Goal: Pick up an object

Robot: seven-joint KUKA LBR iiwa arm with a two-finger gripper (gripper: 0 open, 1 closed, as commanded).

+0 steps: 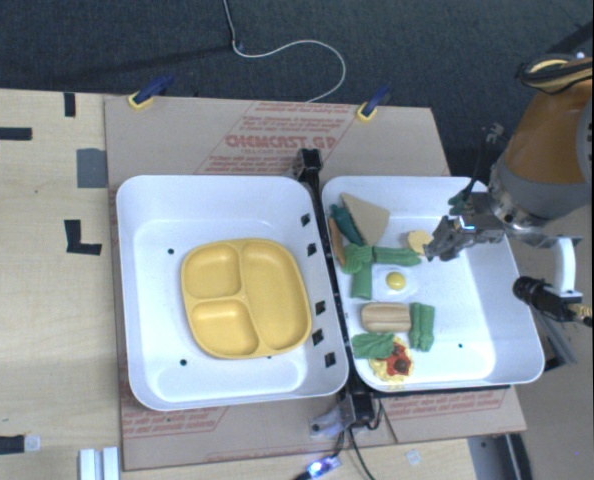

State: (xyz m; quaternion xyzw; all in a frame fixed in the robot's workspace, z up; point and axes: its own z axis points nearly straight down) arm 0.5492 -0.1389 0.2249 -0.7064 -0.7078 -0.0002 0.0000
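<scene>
The right bin (482,298) holds several toy foods along its left side. Among them are a tan wedge (369,215), a fried egg (394,282), a small yellow piece (418,239), a brown bun (385,316) and green pieces (422,326). A red and yellow item (397,363) lies at the front. My gripper (444,241) hangs over the upper middle of this bin, just right of the small yellow piece, and I see nothing held in it. The arm comes in from the right.
A yellow divided plate (245,296) lies in the left bin (147,218). Both bins rest on a cardboard sheet (267,138) clipped to the bench. A black clamp (309,163) sits where the bins meet at the back. A white cable (297,48) loops behind.
</scene>
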